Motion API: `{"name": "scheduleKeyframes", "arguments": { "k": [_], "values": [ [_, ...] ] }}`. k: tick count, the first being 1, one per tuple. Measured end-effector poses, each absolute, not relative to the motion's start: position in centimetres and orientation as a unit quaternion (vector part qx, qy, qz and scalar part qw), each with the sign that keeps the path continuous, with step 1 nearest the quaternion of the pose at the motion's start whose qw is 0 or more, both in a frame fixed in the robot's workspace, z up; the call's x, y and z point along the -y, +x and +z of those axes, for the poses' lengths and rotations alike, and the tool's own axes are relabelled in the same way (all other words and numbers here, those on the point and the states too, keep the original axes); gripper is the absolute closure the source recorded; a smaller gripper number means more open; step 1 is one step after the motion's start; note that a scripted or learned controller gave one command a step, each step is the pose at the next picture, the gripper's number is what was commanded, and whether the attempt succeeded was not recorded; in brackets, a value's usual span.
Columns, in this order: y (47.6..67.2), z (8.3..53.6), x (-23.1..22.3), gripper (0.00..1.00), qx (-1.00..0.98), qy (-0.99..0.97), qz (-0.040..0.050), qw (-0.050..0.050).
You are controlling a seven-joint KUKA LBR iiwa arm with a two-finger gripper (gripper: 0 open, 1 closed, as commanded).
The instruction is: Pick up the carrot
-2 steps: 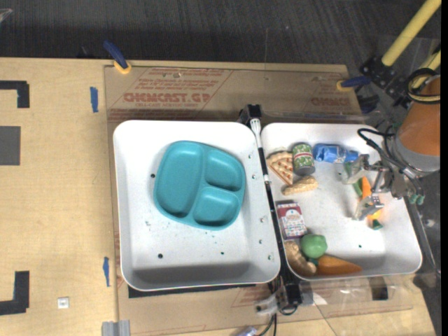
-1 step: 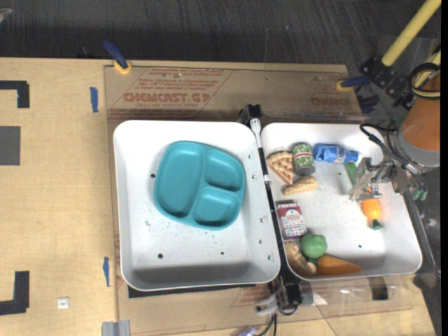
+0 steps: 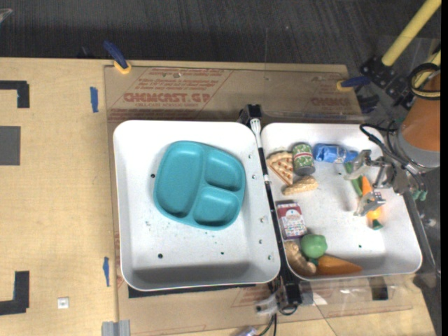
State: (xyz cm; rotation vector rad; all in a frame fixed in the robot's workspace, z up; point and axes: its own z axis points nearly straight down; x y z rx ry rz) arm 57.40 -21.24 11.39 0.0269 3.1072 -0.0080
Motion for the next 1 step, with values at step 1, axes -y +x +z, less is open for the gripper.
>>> {"name": "scheduleKeyframes", "arguments": {
  "k": [1],
  "values": [
    [57.66, 8.88, 22.33, 0.0, -1.0, -0.018, -0.001, 0.006]
  ]
}}
